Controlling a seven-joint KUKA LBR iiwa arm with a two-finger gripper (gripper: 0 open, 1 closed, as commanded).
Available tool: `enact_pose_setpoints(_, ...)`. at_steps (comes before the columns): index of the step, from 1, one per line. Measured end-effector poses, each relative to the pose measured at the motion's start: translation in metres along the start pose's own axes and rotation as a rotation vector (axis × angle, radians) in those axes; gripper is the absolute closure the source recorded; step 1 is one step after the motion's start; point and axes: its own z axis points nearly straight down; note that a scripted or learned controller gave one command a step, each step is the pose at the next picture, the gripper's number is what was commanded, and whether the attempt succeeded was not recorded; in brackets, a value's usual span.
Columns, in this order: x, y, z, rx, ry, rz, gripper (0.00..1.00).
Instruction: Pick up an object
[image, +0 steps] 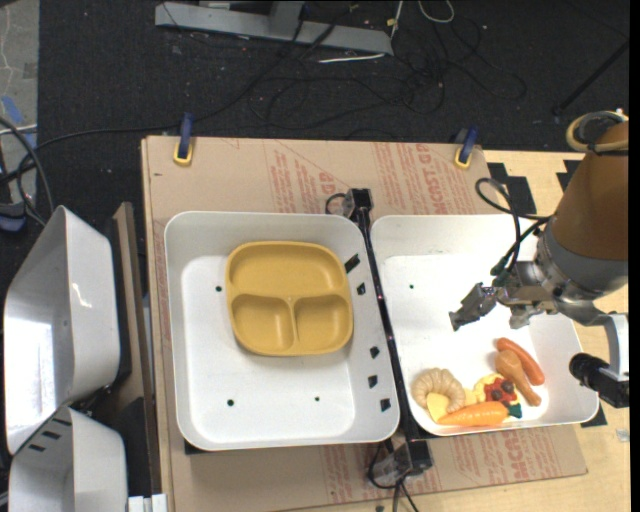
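The grey arm w/ its orange band comes in from the right of the camera view, and its dark two-finger gripper (478, 308) hangs over the bare middle of the right shallow white bin (440, 240). Whether the fingers are spread or pressed together can't be told: they read as a dark tangle at this angle, w/ nothing visible between them.

The pickable stuff sits in the right bin's near corner, a small heap of plastic play food: two reddish-orange sausage shapes (520, 365), a pale tan curled shrimp-like piece (437, 383), a long orange carrot (478, 413), and a little multicolour bit (497, 389) wedged among them. They touch or overlap each other. The gripper is near the heap but apart from it, on the far-left side of the sausages.

The left white bin (200, 330) holds a mustard-yellow three-compartment plastic plate (290, 297), well apart from the gripper.

Progress, as I judge it: early. Nothing is grasped or lifted, every item lies on the bin floor. Left to do: line up over one piece, prob. a sausage as the nearest, descend, close, lift. The tight cluster could make a clean grab tricky.
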Motion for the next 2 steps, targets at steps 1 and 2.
enact_pose_setpoints(1,0.000,0.002,-0.005,-0.011,-0.002,-0.002,0.00)
enact_pose_setpoints(2,-0.003,-0.001,0.039,-0.007,-0.001,0.001,0.00)
